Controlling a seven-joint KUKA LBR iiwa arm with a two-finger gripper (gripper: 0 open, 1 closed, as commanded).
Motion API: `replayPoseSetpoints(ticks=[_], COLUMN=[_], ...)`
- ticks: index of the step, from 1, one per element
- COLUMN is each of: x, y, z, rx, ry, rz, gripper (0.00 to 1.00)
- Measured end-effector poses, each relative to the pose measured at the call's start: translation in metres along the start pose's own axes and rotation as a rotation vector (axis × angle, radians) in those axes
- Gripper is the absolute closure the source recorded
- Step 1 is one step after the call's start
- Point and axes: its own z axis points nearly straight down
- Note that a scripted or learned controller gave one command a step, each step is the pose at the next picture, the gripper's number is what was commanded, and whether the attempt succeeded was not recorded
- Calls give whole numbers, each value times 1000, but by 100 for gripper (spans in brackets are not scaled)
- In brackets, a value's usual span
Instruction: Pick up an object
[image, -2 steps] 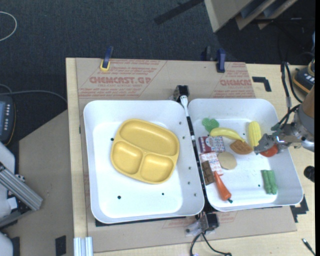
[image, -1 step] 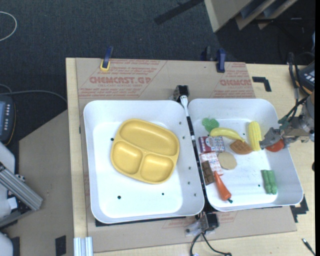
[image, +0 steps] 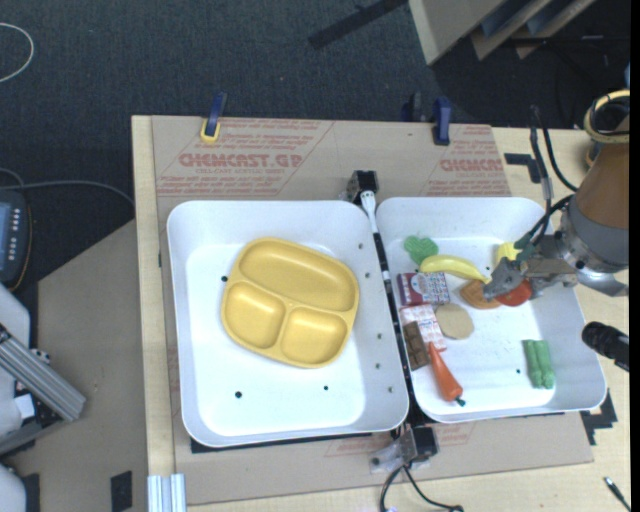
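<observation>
The right bin (image: 500, 215) holds several small items. A yellow banana (image: 450, 267) lies near its middle, with a green leafy piece (image: 421, 247) behind it. In front of the banana are a red packet (image: 424, 289), a tan round cookie (image: 455, 322), a brown bar (image: 420, 330) and an orange carrot (image: 446, 374). A green pod (image: 539, 362) rests at the front right. My gripper (image: 505, 278) hangs low over the bin's right half, directly above a red round piece (image: 516, 294) and an orange-brown piece (image: 475, 296). Part of the red piece is hidden under it.
The left bin (image: 190, 300) carries a yellow divided plate (image: 290, 300). A black divider strip (image: 385, 290) runs between the bins. The arm (image: 605, 215) enters from the right over the right bin's edge. Clamps sit at the bench's back edge.
</observation>
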Motion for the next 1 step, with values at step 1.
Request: replayPoseSetpoints(ticks=[1], x=[48], y=[-6], z=[-3], rx=[0], ry=[1], rz=[-2], gripper=[100])
